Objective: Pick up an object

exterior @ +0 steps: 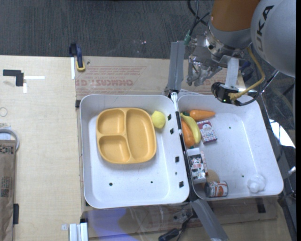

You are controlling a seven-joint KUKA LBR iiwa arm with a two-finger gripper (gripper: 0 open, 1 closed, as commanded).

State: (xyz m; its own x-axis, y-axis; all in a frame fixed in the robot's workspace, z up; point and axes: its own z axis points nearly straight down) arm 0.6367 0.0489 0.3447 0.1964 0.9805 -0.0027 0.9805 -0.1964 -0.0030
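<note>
A chunky grey arm (pixel 277 33) is seen with black lettering, an orange band (pixel 233 14) above the wrist, a metal gripper (pixel 200 75), and yellow and black cables looped alongside.

carrot (pixel 202 114): orange, lying flat at the right bin's (pixel 263 141) far left corner
banana (pixel 191 127): yellow, curved — along that bin's left wall
small box (pixel 207 131): red and white, just beside the banana
can (pixel 216 189): on its side, near corner
</note>
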